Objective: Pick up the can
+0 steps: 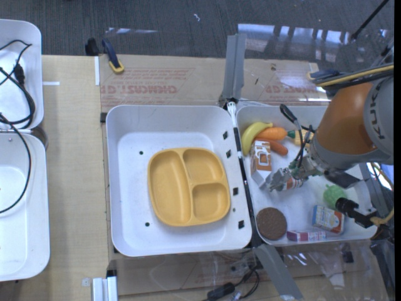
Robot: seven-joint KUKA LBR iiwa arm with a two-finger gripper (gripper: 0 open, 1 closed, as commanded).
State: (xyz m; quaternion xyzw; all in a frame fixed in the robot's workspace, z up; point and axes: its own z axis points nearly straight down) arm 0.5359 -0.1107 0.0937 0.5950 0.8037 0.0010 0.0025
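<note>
In the right bin [369, 231], near its middle, the claw [289, 179] reaches low from the frame's right. Whether it is apart or clamped, I cannot tell. The can [272, 222] stands upright just below it, by the bin's lower left wall, apparently untouched and unobstructed from above.

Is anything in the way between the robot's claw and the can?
Nothing visible is. The claw is down in the right bin, and the can, lying brown end up near the front wall, sits just below-left of it. The small carton is on the claw's other side.
</note>
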